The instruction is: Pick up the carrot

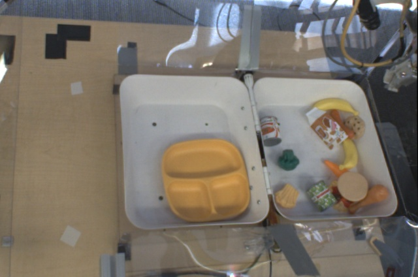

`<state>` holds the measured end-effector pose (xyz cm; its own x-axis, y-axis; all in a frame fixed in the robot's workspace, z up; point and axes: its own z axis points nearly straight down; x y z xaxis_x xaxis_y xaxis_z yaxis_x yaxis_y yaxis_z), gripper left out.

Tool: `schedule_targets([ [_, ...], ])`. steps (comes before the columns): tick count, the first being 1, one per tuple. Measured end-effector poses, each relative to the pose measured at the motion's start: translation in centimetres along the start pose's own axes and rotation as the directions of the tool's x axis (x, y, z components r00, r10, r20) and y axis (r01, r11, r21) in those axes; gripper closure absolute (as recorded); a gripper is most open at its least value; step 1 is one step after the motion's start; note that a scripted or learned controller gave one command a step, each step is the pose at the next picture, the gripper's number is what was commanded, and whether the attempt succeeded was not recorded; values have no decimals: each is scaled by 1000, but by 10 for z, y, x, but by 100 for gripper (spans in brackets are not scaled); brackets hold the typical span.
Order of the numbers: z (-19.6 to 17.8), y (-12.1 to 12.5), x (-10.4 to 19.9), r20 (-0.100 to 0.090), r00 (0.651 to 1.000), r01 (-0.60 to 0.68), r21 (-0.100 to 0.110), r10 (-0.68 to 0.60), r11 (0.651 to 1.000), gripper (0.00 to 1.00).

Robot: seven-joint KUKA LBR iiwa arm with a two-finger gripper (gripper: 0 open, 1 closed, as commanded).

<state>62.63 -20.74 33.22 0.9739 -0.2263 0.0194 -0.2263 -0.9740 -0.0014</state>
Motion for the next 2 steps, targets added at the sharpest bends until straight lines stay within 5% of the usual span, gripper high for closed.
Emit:
schedule_targets([
  [2,43,22,-97,14,1000,24,3,-24,1000,100],
])
